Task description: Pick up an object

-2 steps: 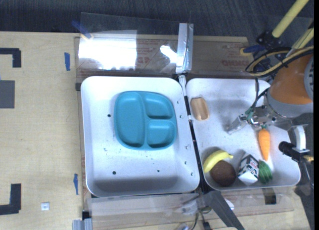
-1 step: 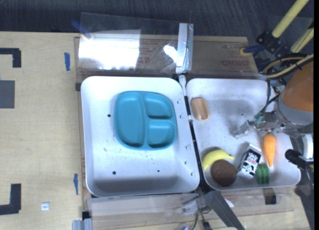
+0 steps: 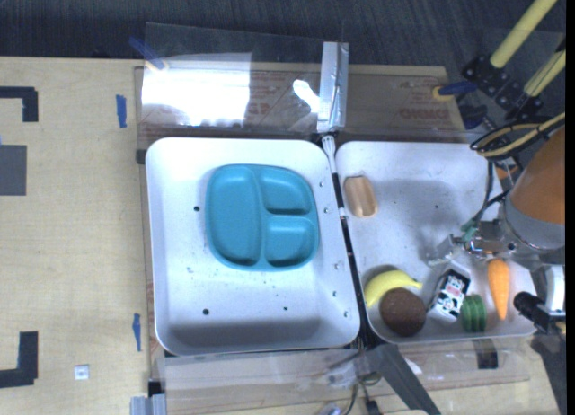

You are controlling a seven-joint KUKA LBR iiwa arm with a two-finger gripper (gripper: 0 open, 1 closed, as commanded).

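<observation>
Gripper (image 3: 474, 242) over right bin (image 3: 409, 166), jaws' state can't tell. Right bin: 1 carrot (image 3: 499, 287), 1 brown ball (image 3: 402, 311), 1 bread piece (image 3: 360, 196). Left bin (image 3: 171, 225): 1 blue tray (image 3: 262, 216).

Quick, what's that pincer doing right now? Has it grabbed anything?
Pincer: over the right bin, above the carrot; nothing visibly held, and whether it is open or closed cannot be told.
</observation>
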